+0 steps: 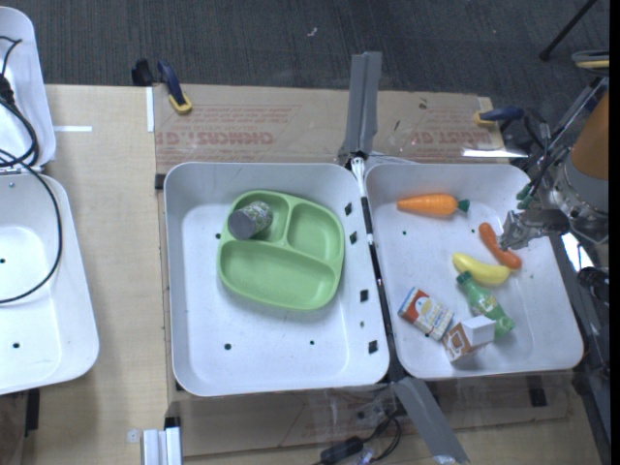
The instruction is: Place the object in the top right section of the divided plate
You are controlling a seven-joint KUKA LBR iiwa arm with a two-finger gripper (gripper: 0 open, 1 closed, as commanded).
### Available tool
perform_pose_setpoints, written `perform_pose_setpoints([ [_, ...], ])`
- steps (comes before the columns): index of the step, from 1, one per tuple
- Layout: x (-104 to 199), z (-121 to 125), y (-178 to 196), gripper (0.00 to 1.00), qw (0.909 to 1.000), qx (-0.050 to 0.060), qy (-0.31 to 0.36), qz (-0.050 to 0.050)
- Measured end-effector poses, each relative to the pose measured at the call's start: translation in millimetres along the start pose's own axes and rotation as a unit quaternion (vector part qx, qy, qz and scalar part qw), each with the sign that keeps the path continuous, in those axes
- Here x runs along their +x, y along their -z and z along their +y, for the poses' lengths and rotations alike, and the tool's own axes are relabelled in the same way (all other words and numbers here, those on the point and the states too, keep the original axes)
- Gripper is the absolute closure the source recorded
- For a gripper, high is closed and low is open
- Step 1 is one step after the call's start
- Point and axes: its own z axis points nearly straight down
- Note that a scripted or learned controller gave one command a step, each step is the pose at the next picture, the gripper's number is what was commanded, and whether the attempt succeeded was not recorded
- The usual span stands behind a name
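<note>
Two cartons (426,310): lay nearest in the right bin (542,352), the smaller one touching the other's end, well clear of any route to the plate.
Green bottle (482,304): lay on its side just behind the cartons, touching the banana.
Banana (481,269): sat just beside the task's thing and was the likeliest item to be nudged during a grasp.
Plate (276,284): green and divided, it rested in the left bin (194,342).
Task's thing: judged to be the small orange-red toy vegetable (496,243), lying slantwise in the right bin between the banana and the gripper.
Handling: it looked light, stiff and smooth, so probably slippery; a hold across its narrow middle seemed best.
Gripper (518,229): hung right at the vegetable's far end; whether it was open or closed could not be told, and no hold was visible.
Top right section (315,232): lay bare.
Can (251,220): a grey one stood in the top left section, beside the target.
Carrot (427,204): lay farther back, near the route leftward over the bins' meeting rims.
</note>
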Motion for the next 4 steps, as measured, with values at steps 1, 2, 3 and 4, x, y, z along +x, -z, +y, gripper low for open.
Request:
perform_pose_setpoints([
  [1,-27,-9,10,1.00,0.9965,0.000,-0.084,0.000],
  [2,-25,-80,39,1.00,0.9951,0.001,-0.099,0.001],
  [3,-22,-80,-16,1.00,0.9998,0.001,-0.018,0.001],
  [4,-14,-79,70,1.00,0.9992,0.000,0.041,0.000],
])
